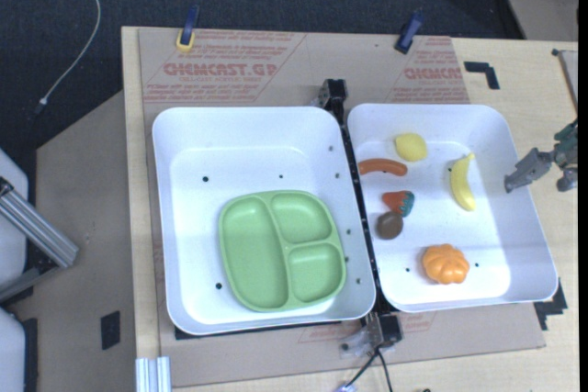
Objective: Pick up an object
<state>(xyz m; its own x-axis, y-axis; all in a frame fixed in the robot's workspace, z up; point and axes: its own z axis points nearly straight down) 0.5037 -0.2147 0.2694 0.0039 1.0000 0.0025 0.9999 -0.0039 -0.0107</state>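
My gripper [537, 170] sits at the right edge of the scene, just past the right rim of the right bin [514, 138]. Its two fingers stand apart with nothing between them, so I am holding nothing, and the pick has not begun; I judge this to be the approach step.

The things I could take all lie in the right bin. The banana [462, 183] is closest to me, near the right wall. A lemon [411, 146] lies at the far side, with a sausage [381, 167] just to its left. Lower down, close to the divide between the bins, sit a small red and teal piece [398, 202] and a brown lump [390, 226], almost touching. An orange pumpkin [445, 263] rests alone toward the near side.

The left bin [184, 197] holds a green divided plate [281, 249].

Next, I think, I must move left over the rim, line my open fingers across the banana's narrow width, then come down and close.
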